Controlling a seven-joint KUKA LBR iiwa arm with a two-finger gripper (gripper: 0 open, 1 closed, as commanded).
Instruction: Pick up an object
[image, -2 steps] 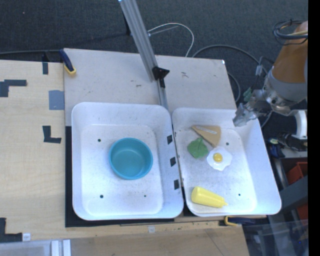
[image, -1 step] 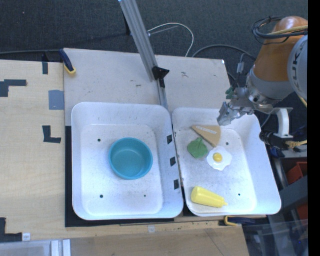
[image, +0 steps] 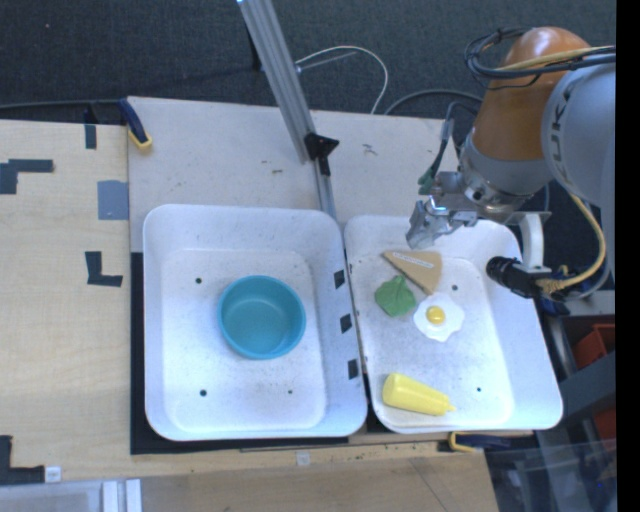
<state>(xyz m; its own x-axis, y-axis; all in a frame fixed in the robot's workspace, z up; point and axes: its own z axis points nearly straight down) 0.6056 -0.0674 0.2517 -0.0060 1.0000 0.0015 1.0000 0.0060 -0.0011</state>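
Gripper: the gripper (image: 425, 228) is seen over the far part of the right bin (image: 520, 400), just above the tan wedge (image: 418, 268).
Fingers: whether they are spread or closed cannot be told, and nothing is seen between them.
Tan wedge: it is laid flat in the right bin, near its far wall, just below the gripper tip.
Green piece: the green piece (image: 395, 297) is placed beside the wedge, on its left.
Fried egg: the fried egg (image: 438, 320) is laid just beside the wedge, nearer to the camera.
Yellow piece: the yellow piece (image: 414, 395) is found near the front wall of the right bin.
Left bin: the left bin (image: 175, 300) holds a blue bowl (image: 262, 317), upright, around its middle.
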